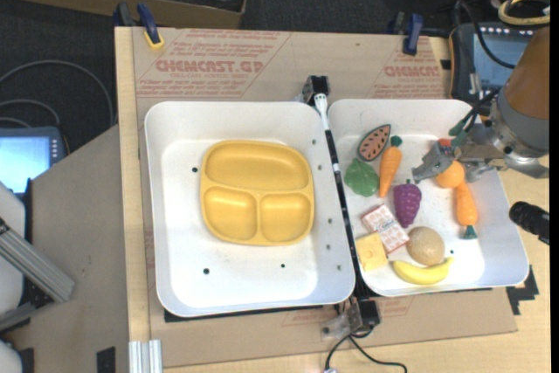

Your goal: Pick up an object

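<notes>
The right bin [489, 268] holds several toy foods. A watermelon slice [375, 141], a carrot [389, 169] and a green vegetable [360, 177] lie at its left. Purple grapes [407, 203] sit in the middle. A pink box [384, 225], a yellow block [370, 252], a potato [425, 245] and a banana [421, 272] are near the front. My gripper [431, 165] is low over the bin's right half, just left of an orange [452, 177]. A second carrot [465, 206] lies below the orange. Nothing is seen held.
The left bin [175, 258] carries a yellow divided plate [258, 190]. A black divider strip [330, 155] runs between the bins. Blue clamps [150, 26] hold the board at the back. The arm's body [528, 100] overhangs the right bin's far right corner.
</notes>
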Controlling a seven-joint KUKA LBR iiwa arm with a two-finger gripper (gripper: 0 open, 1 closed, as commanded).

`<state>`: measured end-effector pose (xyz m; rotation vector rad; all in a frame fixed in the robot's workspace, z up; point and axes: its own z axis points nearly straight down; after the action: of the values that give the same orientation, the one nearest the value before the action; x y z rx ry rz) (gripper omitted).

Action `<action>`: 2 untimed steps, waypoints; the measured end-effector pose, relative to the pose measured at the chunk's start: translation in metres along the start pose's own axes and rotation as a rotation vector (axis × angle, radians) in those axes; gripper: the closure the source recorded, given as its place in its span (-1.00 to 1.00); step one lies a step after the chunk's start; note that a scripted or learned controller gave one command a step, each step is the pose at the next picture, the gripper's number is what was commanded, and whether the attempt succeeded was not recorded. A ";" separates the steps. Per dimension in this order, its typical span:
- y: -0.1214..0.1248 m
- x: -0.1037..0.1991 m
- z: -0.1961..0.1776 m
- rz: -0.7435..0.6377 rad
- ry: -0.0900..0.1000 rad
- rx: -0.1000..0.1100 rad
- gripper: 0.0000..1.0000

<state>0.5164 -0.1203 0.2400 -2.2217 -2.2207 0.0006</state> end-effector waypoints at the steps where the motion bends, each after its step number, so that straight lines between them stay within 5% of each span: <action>1: -0.003 0.017 0.077 -0.001 0.004 0.010 -1.00; 2: 0.010 0.027 0.160 -0.001 0.002 0.004 -1.00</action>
<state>0.5265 -0.0930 0.0803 -2.2173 -2.2195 0.0025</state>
